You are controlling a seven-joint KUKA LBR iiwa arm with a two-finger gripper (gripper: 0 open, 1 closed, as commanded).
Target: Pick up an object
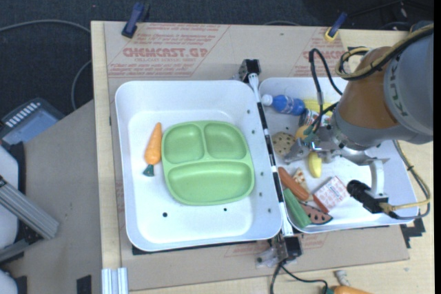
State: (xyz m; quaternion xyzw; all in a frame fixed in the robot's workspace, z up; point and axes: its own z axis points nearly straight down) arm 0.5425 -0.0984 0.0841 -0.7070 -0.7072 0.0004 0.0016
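Observation:
My gripper [308, 141] is down in the right bin [400, 172], at the end of the grey arm with the orange band [365, 103]. It hangs over a cluster of small toys. A yellow banana-like piece [315, 165] lies just below it, and a speckled cookie [281, 143] sits just to its left. A blue bottle [284, 105] lies near the bin's back left corner. The wrist hides what lies directly under the gripper.
Toward the right bin's front lie a hot dog [293, 182], a green piece [296, 206], a watermelon slice [318, 218] and a pink-and-white packet [331, 193]. The left bin [127, 169] holds a green divided plate [207, 162] and an orange carrot [154, 144].

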